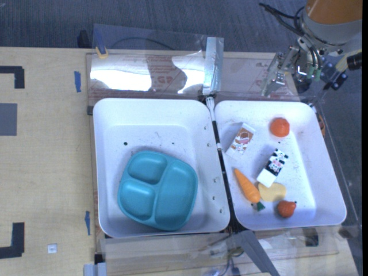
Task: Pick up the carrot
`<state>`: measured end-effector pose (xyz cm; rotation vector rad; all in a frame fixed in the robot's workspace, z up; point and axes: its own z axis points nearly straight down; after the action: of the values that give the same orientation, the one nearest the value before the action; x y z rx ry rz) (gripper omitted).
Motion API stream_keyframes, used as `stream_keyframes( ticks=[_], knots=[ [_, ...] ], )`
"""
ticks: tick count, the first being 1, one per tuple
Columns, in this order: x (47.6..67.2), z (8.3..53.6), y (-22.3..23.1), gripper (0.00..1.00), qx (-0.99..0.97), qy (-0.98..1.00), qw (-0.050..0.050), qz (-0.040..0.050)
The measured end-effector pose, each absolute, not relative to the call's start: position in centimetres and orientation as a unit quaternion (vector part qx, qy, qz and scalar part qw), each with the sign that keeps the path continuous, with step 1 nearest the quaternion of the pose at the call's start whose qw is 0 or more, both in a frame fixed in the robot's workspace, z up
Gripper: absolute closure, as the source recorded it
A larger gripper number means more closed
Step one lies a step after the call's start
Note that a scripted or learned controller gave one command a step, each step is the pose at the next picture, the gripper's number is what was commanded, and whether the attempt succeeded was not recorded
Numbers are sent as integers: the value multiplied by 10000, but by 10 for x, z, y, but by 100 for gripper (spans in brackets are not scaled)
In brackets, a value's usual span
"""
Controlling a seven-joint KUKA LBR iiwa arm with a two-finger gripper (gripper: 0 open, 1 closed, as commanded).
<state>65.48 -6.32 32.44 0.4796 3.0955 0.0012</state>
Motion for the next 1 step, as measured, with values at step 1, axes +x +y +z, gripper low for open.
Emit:
stream_keyframes(
  ticks=[1],
  knots=[
    [658,334,-52,100,378,9993,53,5]
  ],
)
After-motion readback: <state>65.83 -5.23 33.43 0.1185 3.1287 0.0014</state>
